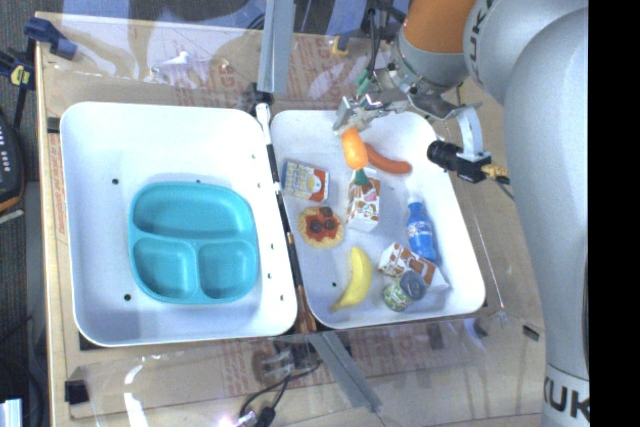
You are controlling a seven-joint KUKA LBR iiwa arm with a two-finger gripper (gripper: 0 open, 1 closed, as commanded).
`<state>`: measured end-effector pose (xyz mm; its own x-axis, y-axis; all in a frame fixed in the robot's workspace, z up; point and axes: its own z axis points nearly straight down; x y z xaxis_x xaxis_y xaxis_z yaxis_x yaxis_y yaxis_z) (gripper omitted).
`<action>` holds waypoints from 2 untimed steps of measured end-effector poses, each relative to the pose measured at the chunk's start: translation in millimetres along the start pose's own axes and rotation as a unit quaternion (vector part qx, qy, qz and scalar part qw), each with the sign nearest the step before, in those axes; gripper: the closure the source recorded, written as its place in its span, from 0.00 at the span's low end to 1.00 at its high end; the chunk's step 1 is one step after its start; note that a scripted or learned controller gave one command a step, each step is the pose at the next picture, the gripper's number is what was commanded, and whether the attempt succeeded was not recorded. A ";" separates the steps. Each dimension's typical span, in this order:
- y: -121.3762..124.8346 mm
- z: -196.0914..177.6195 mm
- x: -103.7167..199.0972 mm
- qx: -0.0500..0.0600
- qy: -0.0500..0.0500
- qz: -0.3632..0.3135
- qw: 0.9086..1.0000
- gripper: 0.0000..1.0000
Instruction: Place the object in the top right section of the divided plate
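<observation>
Currently the gripper [358,111] sits over the back edge of the right bin [462,245], w/ the arm [520,25] coming in from the right of the view. You can't tell from this angle whether it's spread or closed, or whether it has anything.

Task obj, best guess: the orange piece [353,147]. It's directly under the gripper tip, touching or nearly so, can't tell which. It's in the right bin's back part, w/ a red-orange sausage [388,162] just beside it on the right.

The divided plate [192,242] is teal, flat in the left bin [90,145], towards the front. One wide section at the back, two smaller ones at the front. It's well apart from the orange piece, w/ the wall between the bins separating them.

Other stuff you've got in the right bin:
- small carton [305,181] near the left wall
- round pastry w/ dark berries [321,225] in front of it
- upright carton [364,202] mid-bin, just in front of the orange piece
- blue bottle [420,230] on the right side
- banana [352,277] near the front
- brown/white carton [408,263], on its side, touching a green can [397,295] at the front edge
</observation>
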<state>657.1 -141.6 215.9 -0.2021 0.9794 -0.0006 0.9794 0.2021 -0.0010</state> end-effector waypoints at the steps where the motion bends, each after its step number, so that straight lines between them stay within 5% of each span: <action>1: -15.9 25.2 78.7 0.002 0.000 -0.034 0.999 1.00; 2: -25.4 24.9 142.9 0.002 0.001 -0.087 0.996 1.00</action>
<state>603.3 -6.8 190.9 -0.3689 0.9295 0.0014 0.9295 0.3689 -0.0044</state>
